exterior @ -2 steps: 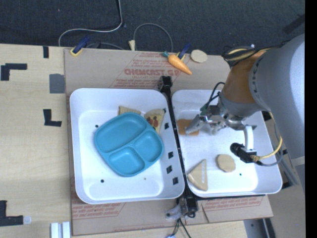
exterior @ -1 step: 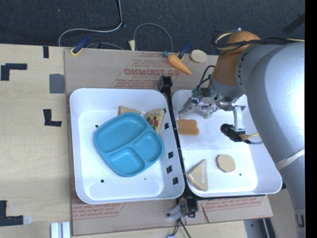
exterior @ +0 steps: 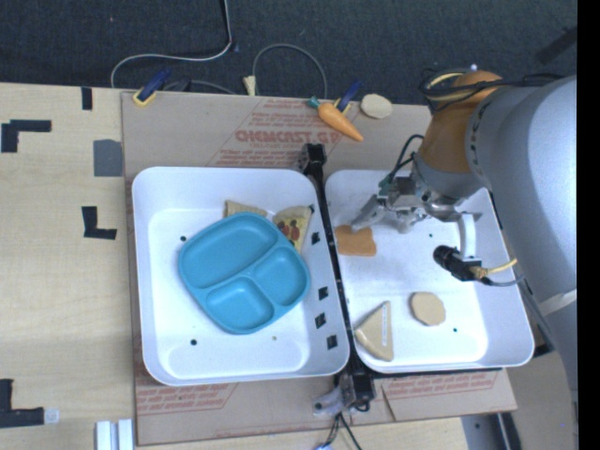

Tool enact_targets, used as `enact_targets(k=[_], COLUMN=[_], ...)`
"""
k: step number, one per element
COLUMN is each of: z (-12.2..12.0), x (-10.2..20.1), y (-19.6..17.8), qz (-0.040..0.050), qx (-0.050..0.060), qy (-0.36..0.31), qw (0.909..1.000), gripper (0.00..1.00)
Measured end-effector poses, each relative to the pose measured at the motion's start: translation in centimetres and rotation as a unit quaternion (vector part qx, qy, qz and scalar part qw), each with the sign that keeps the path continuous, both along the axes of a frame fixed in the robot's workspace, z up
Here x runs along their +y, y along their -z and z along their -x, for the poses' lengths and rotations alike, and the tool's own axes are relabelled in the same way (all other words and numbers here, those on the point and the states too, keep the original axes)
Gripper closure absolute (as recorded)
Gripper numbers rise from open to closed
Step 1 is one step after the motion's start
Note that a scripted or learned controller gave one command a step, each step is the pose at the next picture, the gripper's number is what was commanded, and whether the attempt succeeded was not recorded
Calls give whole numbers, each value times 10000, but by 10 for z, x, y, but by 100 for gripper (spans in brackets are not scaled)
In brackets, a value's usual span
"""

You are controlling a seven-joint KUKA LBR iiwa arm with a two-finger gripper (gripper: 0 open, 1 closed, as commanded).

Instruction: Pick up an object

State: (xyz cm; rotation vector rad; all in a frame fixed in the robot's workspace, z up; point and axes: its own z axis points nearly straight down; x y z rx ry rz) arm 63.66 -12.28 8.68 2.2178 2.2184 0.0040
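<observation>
My gripper (exterior: 386, 208) hangs low over the back of the right bin (exterior: 506, 345), below the orange band of the arm. Just to its front left, a brown toast-like piece (exterior: 356, 242) lies on the bin floor, close to the gripper; I cannot tell whether they touch. A round beige cookie (exterior: 428, 308) and a pale triangular sandwich wedge (exterior: 377, 331) lie nearer the front of the same bin. The left bin (exterior: 155, 251) holds a blue divided plate (exterior: 246, 272), with two small flat food pieces (exterior: 294, 223) behind it.
An orange carrot (exterior: 339, 120) and a small beige round piece (exterior: 377, 107) lie on the cardboard behind the bins. A black divider rail (exterior: 323, 251) runs between the bins. The arm's grey body (exterior: 539, 186) covers the right bin's far right side.
</observation>
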Motion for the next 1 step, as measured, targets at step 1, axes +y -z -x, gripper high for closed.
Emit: enact_targets(k=[1], z=[-33], x=[23], y=[1], qz=[4], qx=[20], qy=[-21], qw=[10000], gripper=[0])
